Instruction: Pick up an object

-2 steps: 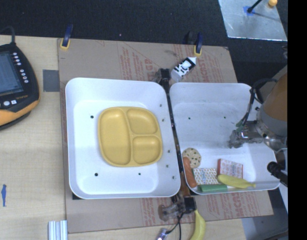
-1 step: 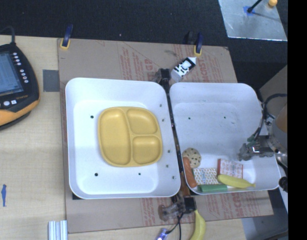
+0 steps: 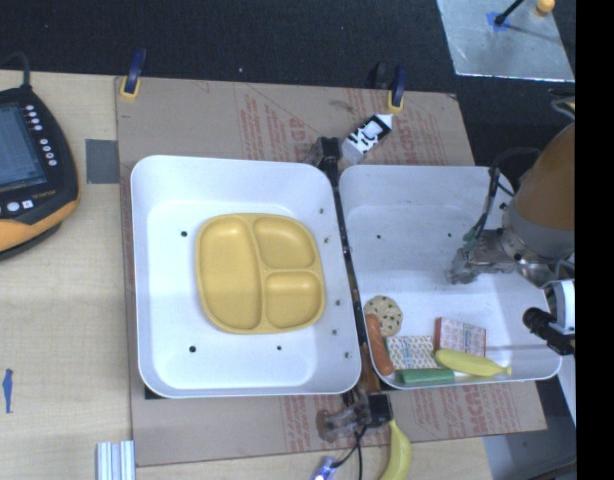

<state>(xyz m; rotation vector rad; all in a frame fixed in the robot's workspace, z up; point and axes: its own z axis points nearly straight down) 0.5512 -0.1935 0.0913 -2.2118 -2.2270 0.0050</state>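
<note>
- Pincer (image 3: 469, 268): low in the right bin (image 3: 427, 193); its opening cannot be judged.
- Banana (image 3: 470, 363): lies along the bin's near wall, long axis left-right, beside a green marker (image 3: 427, 376).

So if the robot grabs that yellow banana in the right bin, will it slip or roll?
The long curved yellow banana probably rocks rather than rolls, since it's bent. Its smooth skin looks shiny, so it may slip. It lies on the green stick, so it might wobble when nudged.

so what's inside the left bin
A yellow divided tray with three compartments lies flat in the left bin. Nothing sits in its compartments. Whatever is under the tray is covered.
</note>
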